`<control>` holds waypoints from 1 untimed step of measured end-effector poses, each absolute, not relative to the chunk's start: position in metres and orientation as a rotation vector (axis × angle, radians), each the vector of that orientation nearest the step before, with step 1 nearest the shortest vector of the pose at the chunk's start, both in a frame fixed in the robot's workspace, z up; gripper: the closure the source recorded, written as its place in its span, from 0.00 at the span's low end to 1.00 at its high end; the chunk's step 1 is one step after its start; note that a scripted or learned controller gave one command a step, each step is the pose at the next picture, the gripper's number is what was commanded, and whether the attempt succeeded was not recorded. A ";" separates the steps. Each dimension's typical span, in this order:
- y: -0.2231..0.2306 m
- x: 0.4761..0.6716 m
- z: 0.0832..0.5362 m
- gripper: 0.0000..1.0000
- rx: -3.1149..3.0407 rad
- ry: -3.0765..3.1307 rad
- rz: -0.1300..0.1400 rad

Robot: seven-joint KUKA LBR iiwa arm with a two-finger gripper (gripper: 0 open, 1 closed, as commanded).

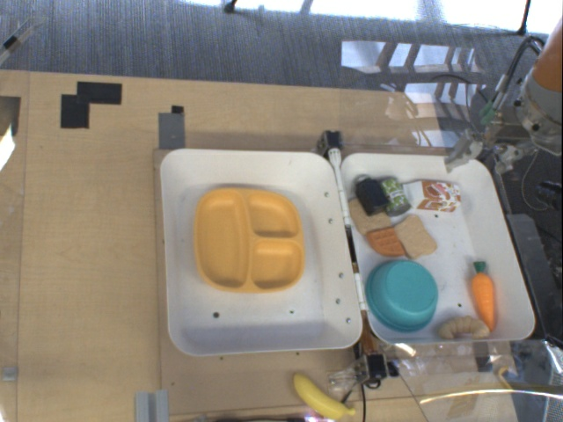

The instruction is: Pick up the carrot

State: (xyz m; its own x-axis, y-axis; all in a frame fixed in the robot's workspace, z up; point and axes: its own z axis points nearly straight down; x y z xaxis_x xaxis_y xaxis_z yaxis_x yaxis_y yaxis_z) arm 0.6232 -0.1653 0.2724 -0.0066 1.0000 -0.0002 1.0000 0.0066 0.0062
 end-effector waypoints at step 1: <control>-0.206 0.670 0.251 0.00 2.123 2.306 0.004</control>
